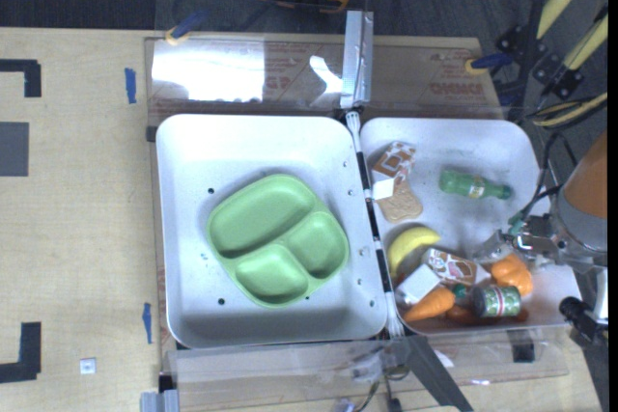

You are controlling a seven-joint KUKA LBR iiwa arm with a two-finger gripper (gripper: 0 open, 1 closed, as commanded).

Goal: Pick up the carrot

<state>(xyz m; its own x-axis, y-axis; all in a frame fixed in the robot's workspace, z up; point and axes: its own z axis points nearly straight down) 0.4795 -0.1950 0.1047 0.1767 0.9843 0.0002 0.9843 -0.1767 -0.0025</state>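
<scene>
You see the carrot [432,303] lying at the front of the right bin [521,138], just beside a can [497,301] and a yellow banana [411,246]. The gripper [522,240] hangs over that bin's right side, near an orange fruit [513,273]; you cannot tell how it is set. A green divided plate [277,238] sits in the left bin [183,150].

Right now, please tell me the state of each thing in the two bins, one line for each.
green plate: upright, alone in left bin.
carrot: lying flat, right bin's near edge, not gripped.
green bottle: lying on its side.
can: lying on its side beside the carrot.
banana: lying flat.
gripper: above right bin.
</scene>
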